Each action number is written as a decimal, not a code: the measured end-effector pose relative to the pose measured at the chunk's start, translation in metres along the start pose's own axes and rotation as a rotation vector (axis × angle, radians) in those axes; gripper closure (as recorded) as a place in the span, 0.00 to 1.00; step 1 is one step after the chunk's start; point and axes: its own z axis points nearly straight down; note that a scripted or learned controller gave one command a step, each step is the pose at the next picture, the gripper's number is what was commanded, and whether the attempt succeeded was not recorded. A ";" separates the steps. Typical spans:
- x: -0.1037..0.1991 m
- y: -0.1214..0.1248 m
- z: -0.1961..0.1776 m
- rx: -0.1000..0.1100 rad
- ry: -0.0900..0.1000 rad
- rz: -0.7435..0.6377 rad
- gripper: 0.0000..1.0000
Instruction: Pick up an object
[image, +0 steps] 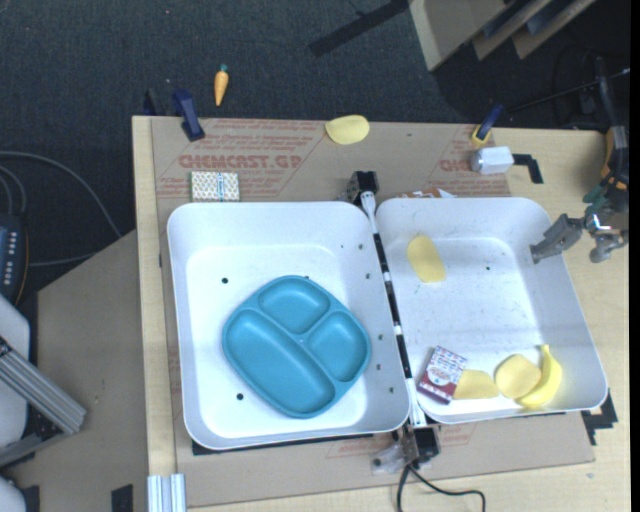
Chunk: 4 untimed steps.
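The gripper (570, 238) is seen at the right edge, above the right bin's (560, 290) far right rim; whether anything is gripped cannot be told, and nothing is seen between its tips.

2 white bins are set side by side on a cardboard-covered bench (160, 300) over dark carpet (80, 60). In the left bin (190, 250) 1 blue divided tray (295, 345) is laid. In the right bin, 1 yellow piece (426, 259) lies near the far left, and 1 small red packet (441, 374) is tilted at the near edge, beside a cluster of yellow pieces (515, 377) whose count cannot be told. 1 more yellow item (347, 129) rests on the bench beyond the bins.
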 end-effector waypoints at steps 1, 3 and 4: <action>0.074 0.025 0.187 0.003 0.002 -0.001 0.00; 0.091 0.124 0.162 -0.003 0.001 -0.002 0.00; -0.030 0.091 0.120 -0.003 -0.005 0.003 0.00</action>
